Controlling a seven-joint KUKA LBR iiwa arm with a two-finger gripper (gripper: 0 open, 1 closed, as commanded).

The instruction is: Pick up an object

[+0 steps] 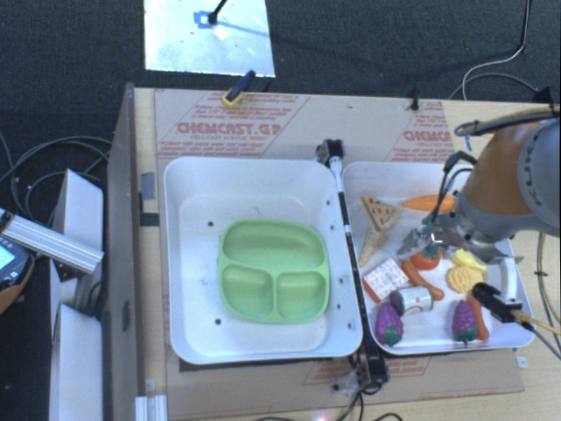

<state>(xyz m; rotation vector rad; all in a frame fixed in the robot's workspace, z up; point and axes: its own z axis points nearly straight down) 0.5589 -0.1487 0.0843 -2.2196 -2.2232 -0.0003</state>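
The grey arm's two-finger gripper (pixel 427 238) is hovering low in the right white bin (pixel 379 175), just above a small round red-orange toy tomato (pixel 427 258); whether it is clenched or released, I cannot tell. At the tomato's nine o'clock, a green sectioned plastic plate (pixel 274 270) is lying in the left white bin (pixel 197 175).
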